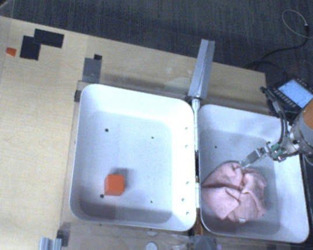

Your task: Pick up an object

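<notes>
Gripper [250, 158] is low in the right bin [300, 223], tip at the pink cloth's [234, 192] 12 o'clock edge; can't tell its state from this angle. Looks like approach/contact step, nothing visibly held. Next: seat into the cloth folds toward 6 o'clock, then lift; orange block [114, 185] sits in the left bin [83, 139] around 7 o'clock.

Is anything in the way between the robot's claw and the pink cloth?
Nothing visible is. The two-finger gripper sits right at the upper edge of the crumpled pink cloth in the right white bin. The small orange block lies apart in the left white bin.
</notes>
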`<state>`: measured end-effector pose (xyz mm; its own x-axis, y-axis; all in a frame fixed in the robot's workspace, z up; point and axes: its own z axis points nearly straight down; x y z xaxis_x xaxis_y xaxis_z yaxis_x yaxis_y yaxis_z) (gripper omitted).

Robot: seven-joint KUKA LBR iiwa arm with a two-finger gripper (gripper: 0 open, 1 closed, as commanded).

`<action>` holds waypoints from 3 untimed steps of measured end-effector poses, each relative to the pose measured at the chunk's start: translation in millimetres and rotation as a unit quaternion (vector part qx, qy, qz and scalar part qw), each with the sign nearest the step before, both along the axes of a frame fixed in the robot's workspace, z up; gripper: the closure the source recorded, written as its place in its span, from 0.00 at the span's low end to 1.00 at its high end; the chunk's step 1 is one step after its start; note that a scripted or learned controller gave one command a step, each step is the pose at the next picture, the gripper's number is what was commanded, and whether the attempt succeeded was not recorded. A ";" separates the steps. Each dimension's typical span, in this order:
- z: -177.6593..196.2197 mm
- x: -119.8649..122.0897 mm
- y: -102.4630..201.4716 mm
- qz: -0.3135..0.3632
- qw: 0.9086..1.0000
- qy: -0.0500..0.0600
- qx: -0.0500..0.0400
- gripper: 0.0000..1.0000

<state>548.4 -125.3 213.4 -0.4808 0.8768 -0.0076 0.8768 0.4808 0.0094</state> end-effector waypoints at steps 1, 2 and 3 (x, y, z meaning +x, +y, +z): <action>-116.1 4.5 -8.2 0.001 1.000 0.000 0.000 0.00; -104.1 7.7 -6.9 0.001 1.000 -0.004 0.000 1.00; -27.5 28.8 49.1 -0.152 0.988 0.001 0.002 1.00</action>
